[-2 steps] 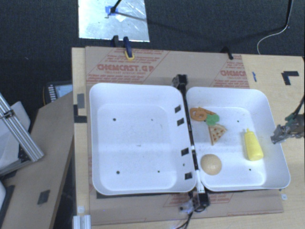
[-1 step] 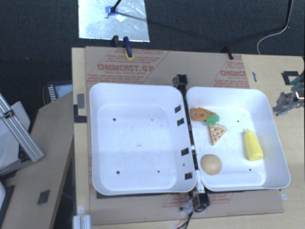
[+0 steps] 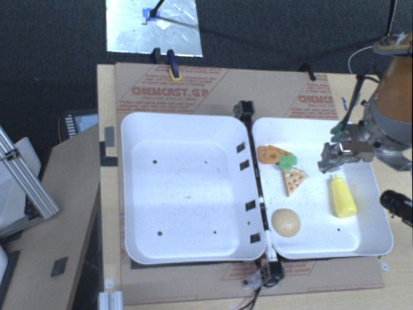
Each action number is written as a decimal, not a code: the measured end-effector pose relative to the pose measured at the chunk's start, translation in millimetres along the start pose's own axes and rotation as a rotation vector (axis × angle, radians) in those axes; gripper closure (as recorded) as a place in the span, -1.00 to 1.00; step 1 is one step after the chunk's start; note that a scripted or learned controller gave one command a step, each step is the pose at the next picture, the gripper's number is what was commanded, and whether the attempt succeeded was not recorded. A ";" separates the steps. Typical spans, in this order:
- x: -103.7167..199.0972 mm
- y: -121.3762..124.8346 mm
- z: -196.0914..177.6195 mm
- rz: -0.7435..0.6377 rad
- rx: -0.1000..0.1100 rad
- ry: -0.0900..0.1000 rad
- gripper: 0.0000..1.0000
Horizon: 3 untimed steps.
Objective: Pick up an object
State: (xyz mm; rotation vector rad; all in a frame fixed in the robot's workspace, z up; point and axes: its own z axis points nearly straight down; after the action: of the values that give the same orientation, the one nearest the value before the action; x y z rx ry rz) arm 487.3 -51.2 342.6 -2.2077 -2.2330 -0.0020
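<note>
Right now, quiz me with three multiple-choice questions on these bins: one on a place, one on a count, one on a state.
1. Where does the yellow bottle lie?
A. left bin
B. right bin
C. on the cardboard

2. How many things lie in the right bin?
A. two
B. four
C. seven

3. How does the gripper stand?
A. above the right bin, holding nothing that can be seen
B. lifting the bottle
C. over the left bin

Answers: 1 B, it lies near that bin's right side. 2 B, the bottle, bun, pizza slice and orange-and-green toy. 3 A, nothing shows at its tip.
</note>
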 end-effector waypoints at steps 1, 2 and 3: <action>69.4 0.9 -42.6 -0.001 -0.006 0.001 1.00; 126.1 7.4 -62.9 0.001 -0.004 0.000 1.00; 79.3 0.3 -14.9 0.013 0.000 -0.002 1.00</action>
State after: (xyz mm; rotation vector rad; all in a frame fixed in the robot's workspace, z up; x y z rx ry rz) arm 486.7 28.1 357.6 -2.2235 -2.2195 0.0008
